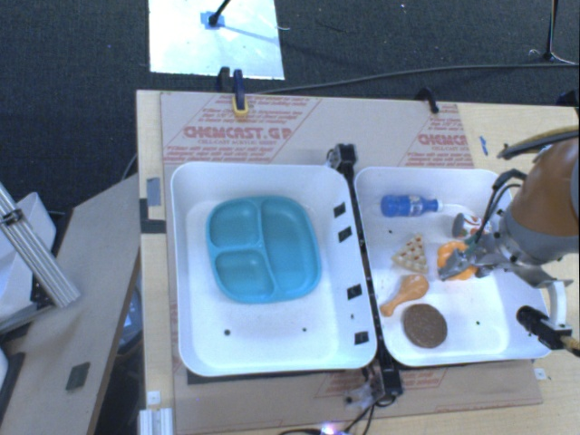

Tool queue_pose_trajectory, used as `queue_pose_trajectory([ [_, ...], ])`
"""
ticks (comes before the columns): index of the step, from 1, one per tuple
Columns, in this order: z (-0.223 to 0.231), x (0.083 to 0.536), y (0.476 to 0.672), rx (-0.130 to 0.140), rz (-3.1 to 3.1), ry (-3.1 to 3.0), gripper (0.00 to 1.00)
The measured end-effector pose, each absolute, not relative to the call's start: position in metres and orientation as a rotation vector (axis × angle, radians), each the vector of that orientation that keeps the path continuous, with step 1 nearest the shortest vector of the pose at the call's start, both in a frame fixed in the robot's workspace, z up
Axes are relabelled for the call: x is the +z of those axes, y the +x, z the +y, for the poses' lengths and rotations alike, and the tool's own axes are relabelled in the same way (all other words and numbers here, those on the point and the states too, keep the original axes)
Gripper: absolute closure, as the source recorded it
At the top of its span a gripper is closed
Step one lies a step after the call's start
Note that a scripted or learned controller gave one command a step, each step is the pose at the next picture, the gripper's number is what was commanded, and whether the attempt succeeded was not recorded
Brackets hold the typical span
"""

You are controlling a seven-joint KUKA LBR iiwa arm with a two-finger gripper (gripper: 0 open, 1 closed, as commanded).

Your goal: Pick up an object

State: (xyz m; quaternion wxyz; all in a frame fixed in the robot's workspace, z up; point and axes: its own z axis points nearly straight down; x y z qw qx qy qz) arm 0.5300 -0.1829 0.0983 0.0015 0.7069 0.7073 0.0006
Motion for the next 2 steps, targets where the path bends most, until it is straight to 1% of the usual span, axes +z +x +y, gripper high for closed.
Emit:
queue_pose_trajectory([
  [1,-0.188,0.156,0.54,0.005,2.221,2.212,1.0],
  [2,-0.189,0.21,0.542,0.006,2.221,2.211,1.0],
])
